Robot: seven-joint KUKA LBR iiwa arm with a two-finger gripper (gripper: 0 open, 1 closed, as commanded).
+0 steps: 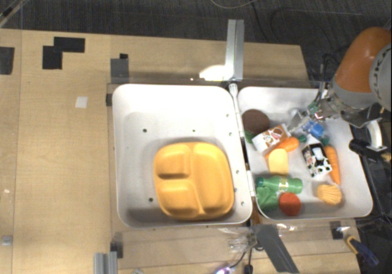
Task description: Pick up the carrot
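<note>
I see the gripper (309,114) low over the right bin (361,202), near its back right corner; I cannot tell how the jaws stand. The carrot (332,165) lies near the right wall, just beside a black-and-white toy (315,160), apart from the gripper.

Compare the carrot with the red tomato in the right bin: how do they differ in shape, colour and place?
The carrot is long and tapered; the red tomato is round. The carrot is orange, the tomato red. The carrot lies by the bin's right wall beside the black-and-white cow toy; the tomato sits near the front, against the green item. Both lie in the right bin.
</note>
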